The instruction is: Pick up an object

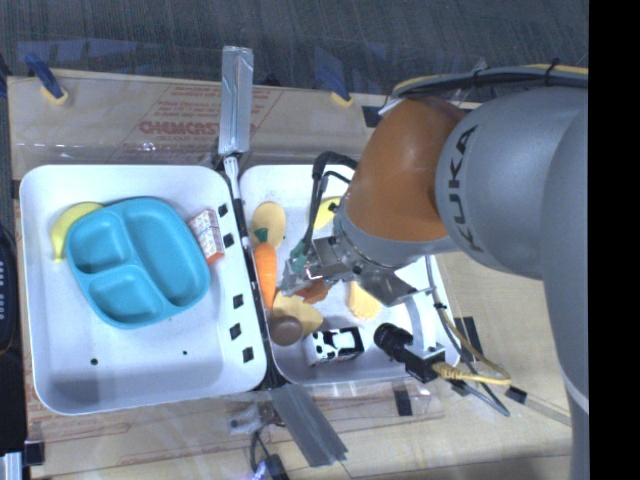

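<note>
Slim orange carrot (pixel 265 273) upright in right bin (pixel 290 368), end effector (pixel 303 273) beside it, grip state unclear

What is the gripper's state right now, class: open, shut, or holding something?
Gripper: cannot be told. It is low in the right bin, beside the carrot, with the arm's wrist covering most of it.

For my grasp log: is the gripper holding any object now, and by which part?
It cannot be told. The gripper is low in the right bin, beside the carrot, but the arm hides any grasp.
</note>
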Tool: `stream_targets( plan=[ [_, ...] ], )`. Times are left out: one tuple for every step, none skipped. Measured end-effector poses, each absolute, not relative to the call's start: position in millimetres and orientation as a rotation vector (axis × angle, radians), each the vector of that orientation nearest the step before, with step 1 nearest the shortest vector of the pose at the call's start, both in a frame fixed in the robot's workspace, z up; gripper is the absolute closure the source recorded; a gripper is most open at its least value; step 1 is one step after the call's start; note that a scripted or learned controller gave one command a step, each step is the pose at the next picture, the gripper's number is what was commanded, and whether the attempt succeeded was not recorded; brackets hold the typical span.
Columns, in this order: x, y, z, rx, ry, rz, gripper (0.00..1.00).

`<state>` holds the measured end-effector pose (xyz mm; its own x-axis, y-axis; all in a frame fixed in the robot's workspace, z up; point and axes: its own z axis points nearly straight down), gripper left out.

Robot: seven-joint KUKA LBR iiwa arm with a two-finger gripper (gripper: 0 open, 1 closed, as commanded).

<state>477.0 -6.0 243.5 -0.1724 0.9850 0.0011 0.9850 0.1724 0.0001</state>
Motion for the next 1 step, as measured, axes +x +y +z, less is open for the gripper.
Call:
stream_targets(
  plan=[
    [476.2,49.1,256.1,-1.977,-2.439,0.002,1.0]
  ],
)
